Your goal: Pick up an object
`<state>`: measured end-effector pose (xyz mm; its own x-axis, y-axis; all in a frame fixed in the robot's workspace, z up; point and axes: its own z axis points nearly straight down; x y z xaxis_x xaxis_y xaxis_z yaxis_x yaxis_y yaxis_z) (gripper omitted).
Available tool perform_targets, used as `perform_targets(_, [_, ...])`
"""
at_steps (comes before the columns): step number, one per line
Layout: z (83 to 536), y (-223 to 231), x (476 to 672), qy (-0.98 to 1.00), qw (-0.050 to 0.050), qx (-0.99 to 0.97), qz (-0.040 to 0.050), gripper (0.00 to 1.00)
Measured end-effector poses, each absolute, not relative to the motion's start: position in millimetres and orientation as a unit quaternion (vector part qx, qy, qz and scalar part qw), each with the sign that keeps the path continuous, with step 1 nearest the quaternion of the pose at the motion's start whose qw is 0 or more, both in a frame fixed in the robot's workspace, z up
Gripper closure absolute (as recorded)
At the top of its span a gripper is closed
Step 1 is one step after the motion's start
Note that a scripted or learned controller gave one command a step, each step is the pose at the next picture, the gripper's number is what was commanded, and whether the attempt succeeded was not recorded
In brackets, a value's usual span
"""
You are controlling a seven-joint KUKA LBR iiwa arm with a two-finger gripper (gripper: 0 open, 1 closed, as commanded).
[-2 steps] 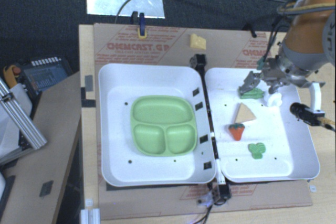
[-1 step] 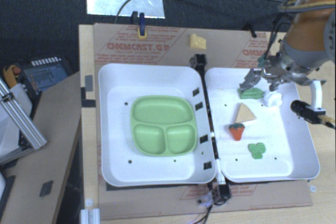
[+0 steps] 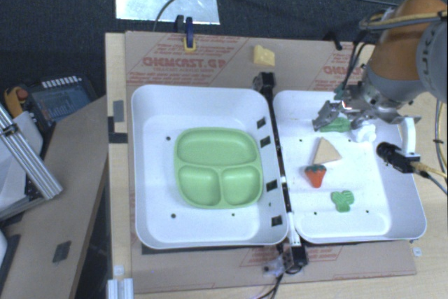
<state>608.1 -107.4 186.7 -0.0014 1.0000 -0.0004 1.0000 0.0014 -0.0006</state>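
Green toy [image 3: 340, 126] lies just beyond the tan wedge [image 3: 326, 150], partly under the gripper [image 3: 327, 117], whose grip I cannot tell as spread or pinching, so an off-centre close may shove it against the wedge instead of lifting it.

Took tan wedge [image 3: 326, 149] as reference. Saw red toy [image 3: 316, 175] just beside it on the near side and green toy [image 3: 342, 200] further near-right. Saw green piece [image 3: 336, 125] and white lump [image 3: 364, 133] just behind it, under the arm [image 3: 399, 66]. Found bare right bin [image 3: 402, 224] floor left of the wedge up to the centre wall, and more toward the near-right corner. Far left of the wedge, saw green plate [image 3: 217, 168] filling the middle of the left bin [image 3: 150, 150]. Left only bare margins round it.
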Motion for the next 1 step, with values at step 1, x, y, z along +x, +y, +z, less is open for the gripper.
perform_targets(1, [138.5,-116.0,603.6,-0.707,0.001,-0.707,0.0007,0.00])
